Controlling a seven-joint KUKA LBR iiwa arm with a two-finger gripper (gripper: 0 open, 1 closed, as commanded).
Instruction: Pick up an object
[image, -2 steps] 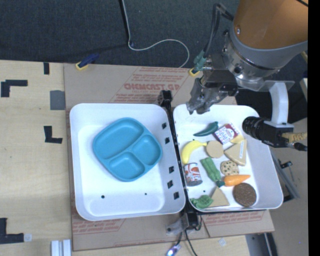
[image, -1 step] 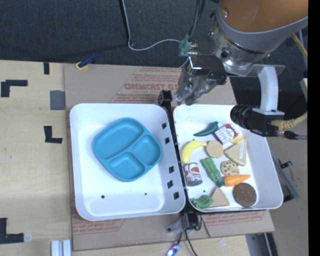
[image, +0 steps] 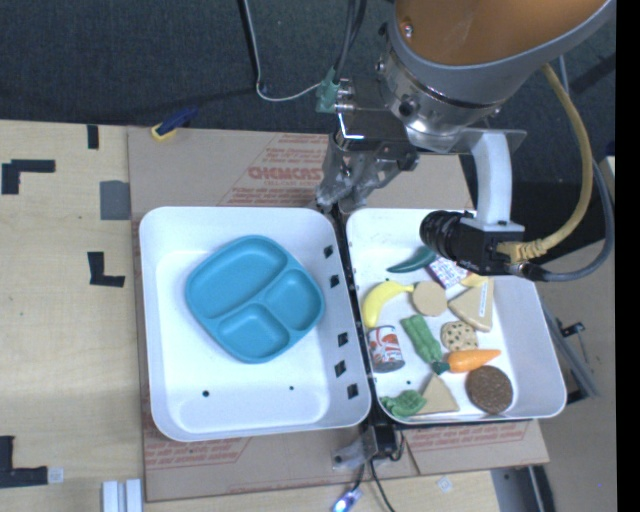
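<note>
- Two white bins side by side: left bin (image: 250, 400), right bin (image: 535, 345).
- Left bin holds one item, a blue three-compartment plate (image: 255, 298), lying flat and rotated at an angle, around mid-bin.
- All the small pick candidates are toy food, clustered in the middle and near half of the right bin:
  - yellow banana (image: 383, 298), curved, close to the divider wall
  - dark green chili pepper (image: 410, 263), just behind the banana
  - red-and-white can (image: 386, 348), on its side, below the banana
  - green pickle (image: 422, 338), ribbed, right beside the can
  - chocolate-chip cookie (image: 458, 335), with an orange carrot (image: 472, 359) just in front of it
  - brown round patty (image: 490, 388), at the near right corner
  - pale yellow cheese wedge (image: 475, 305), behind the cookie
  - green lettuce leaf (image: 405, 404), against the near wall
- Gripper (image: 338, 200) is above the far end of the wall between the bins, pointing down, well apart from the food cluster and the plate.
- Gripper opening: can't tell from this angle, nor whether it has anything in it.
</note>
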